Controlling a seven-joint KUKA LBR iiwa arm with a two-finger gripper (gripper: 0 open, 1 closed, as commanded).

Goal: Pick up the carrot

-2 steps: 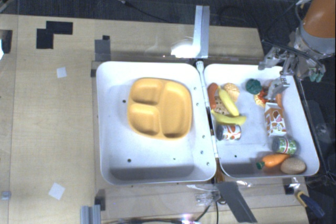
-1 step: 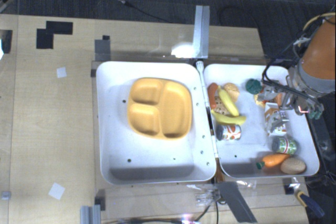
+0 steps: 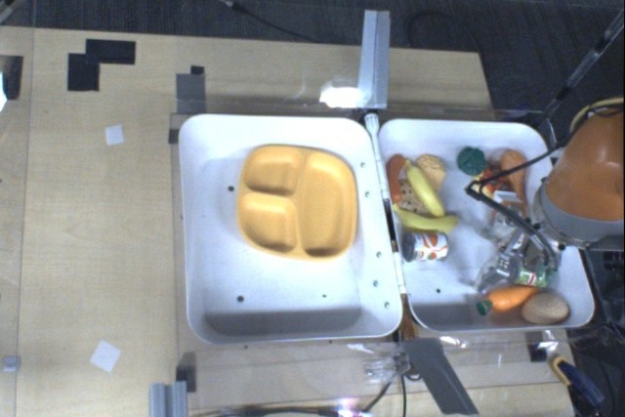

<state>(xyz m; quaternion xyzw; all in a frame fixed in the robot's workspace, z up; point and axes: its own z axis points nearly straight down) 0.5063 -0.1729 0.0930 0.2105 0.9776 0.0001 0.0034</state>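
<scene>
Two shallow white bins sit side by side on a wooden bench. Near the front wall of the right bin, the carrot lies flat, touching a tan potato on its right. Just above it hangs the gripper; whether its claw is apart or together I cannot tell. Farther left lies a banana, and the left bin holds a yellow divided plate.

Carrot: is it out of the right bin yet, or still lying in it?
Still in. The carrot lies flat on the right bin floor near its front edge, beside a tan potato-like item, with the gripper just above it.
</scene>
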